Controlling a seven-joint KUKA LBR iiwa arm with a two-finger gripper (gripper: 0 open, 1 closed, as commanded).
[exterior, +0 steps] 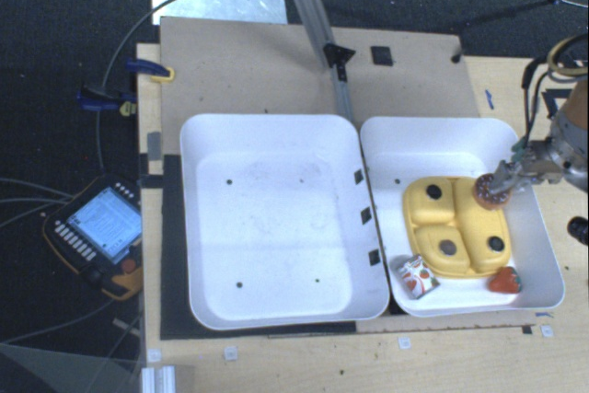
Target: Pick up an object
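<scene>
The right bin (442, 147) holds a large yellow moulded piece (453, 230) with dark round spots. A small white and red object (416, 276) lies at its near left corner. A red object (503, 281) lies at its near right. A small brown and pink round thing (489, 190) sits at the yellow piece's far right corner. My gripper (502, 184) reaches in from the right and its tip is right at this round thing, touching or just above it. The view is too coarse to show a grasp.
The left bin (198, 225) stands beside the right one, with their rims meeting in the middle. A grey pole (308, 0) slants across the bench at the back. A handheld controller (99, 230) lies off the bench to the left.
</scene>
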